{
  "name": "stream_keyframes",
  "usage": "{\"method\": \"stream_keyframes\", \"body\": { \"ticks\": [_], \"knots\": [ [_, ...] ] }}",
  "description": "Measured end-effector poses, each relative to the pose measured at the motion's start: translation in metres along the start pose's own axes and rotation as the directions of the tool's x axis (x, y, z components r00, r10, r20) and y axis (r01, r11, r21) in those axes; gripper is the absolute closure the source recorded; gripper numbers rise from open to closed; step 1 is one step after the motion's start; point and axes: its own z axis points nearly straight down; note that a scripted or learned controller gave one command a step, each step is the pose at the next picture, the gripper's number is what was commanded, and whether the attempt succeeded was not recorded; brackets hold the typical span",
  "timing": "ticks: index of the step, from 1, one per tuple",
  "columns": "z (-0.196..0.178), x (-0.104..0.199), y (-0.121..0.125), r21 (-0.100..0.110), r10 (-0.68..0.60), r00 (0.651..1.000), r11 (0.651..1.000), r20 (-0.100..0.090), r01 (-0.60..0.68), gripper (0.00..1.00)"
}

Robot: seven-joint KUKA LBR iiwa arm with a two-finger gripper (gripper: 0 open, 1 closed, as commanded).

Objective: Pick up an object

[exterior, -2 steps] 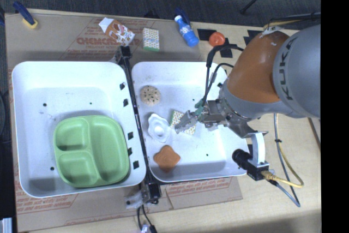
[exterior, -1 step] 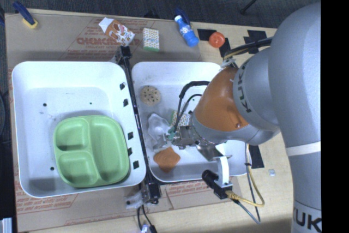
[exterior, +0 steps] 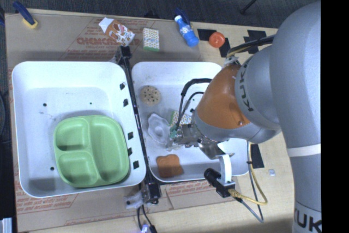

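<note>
Fig.: single arm over the right bin (exterior: 218,71), wrist low, gripper (exterior: 180,138) down among the bin's contents. The orange band hides most of the tool, so whether the gripper is wide, narrow or closed on anything cannot be told from this view; nothing is visibly held.

Candidate objects, right bin: a clear crumpled plastic item (exterior: 158,129) touching or just beside the tool tip; a small patterned packet (exterior: 182,117) partly under the wrist; a round cookie (exterior: 150,95) toward the bin's far-left area, apart from the tool; a brown bread-like piece (exterior: 169,165) near the front wall. Left bin (exterior: 27,79) holds a green divided tray (exterior: 92,150), well apart from the arm.

Risks, as judged:
- Clear plastic is prob. thin and springy; it may fold or slip out on closure, giving an empty lift.
- Packet and plastic lie close together w/ the tool btwn or on them; a grasp may catch both, or nudge one and miss the other.
- Low wrist near the bin floor: further descent could press into the floor or pin an item rather than grip it.
- Cable loops (exterior: 191,90) by the wrist could snag contents on retraction.
- Occlusion means grasp success cannot be checked until lift.
</note>
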Motion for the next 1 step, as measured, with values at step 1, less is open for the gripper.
{"method": "stream_keyframes", "body": {
  "ticks": [1],
  "knots": [
    [-0.1037, 0.0794, 0.0002, -0.005, 0.006, 1.000, 1.000, 0.000, -0.006, 1.00]
  ]
}}
